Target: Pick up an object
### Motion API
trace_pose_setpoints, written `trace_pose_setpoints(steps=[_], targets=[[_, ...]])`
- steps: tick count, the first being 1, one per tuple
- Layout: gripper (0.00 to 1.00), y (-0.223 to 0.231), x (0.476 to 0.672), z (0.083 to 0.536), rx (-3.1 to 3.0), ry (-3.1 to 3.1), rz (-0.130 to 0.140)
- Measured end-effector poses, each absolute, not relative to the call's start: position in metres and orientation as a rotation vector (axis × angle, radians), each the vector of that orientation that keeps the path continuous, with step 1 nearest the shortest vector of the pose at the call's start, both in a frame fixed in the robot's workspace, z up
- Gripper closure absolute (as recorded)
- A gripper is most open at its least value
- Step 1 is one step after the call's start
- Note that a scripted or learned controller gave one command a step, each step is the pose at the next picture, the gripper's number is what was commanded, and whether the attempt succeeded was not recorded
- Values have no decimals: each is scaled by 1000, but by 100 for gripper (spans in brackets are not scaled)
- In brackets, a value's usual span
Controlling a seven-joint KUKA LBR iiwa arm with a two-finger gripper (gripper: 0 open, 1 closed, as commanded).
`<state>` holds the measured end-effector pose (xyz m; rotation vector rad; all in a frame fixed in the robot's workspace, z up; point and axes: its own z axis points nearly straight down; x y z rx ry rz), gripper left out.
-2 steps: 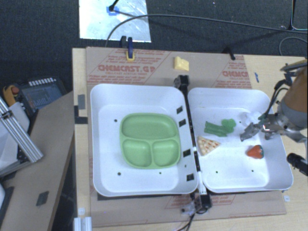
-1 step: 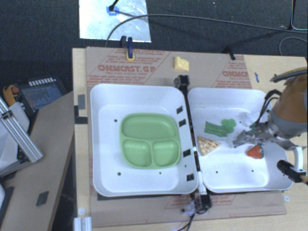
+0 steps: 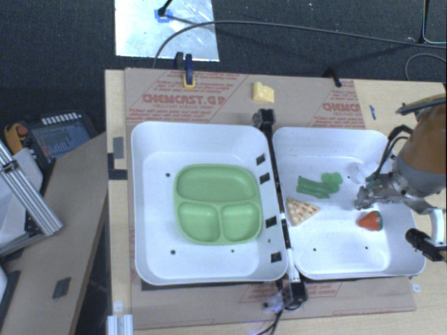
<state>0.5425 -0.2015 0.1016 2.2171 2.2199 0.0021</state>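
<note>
The right bin (image 3: 335, 264) holds three toy foods. A green broccoli-like piece (image 3: 318, 185) lies near its middle, a tan waffle-patterned wedge (image 3: 302, 210) rests by its left wall, and a red strawberry-like piece (image 3: 370, 220) sits toward its right side. My gripper (image 3: 364, 197) hangs low over the right bin, just above and left of the red piece and right of the green one. The arm's orange band (image 3: 426, 152) rises behind it at the frame's right.
The left bin (image 3: 150, 152) carries a green three-compartment plate (image 3: 215, 203). A yellow block (image 3: 263, 92) lies on the cardboard behind the bins. A black clip strip (image 3: 272, 187) runs between the two bins. A keypad device (image 3: 59, 138) sits on the bench at left.
</note>
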Motion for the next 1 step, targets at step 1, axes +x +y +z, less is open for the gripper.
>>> trace_pose_setpoints(steps=[1], targets=[[100,-200,547,145,2213,2222,5]])
